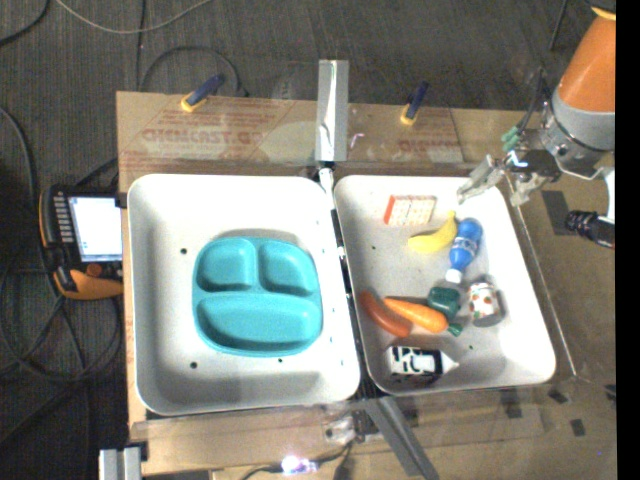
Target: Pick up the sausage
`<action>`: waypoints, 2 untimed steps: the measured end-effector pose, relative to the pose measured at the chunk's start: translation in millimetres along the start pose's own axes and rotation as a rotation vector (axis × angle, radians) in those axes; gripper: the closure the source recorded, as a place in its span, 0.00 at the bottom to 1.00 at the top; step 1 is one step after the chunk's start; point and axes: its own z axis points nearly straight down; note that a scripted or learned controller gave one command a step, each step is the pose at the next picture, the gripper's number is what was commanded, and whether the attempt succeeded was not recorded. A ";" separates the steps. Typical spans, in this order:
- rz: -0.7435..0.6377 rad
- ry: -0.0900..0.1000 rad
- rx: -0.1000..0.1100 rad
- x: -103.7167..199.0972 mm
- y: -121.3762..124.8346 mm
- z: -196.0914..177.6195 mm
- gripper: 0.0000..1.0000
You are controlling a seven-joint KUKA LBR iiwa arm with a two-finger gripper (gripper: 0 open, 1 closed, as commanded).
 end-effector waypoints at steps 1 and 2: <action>-0.099 0.001 0.001 78.2 -44.8 67.6 0.00; 0.015 0.001 0.002 146.8 -92.5 73.8 0.00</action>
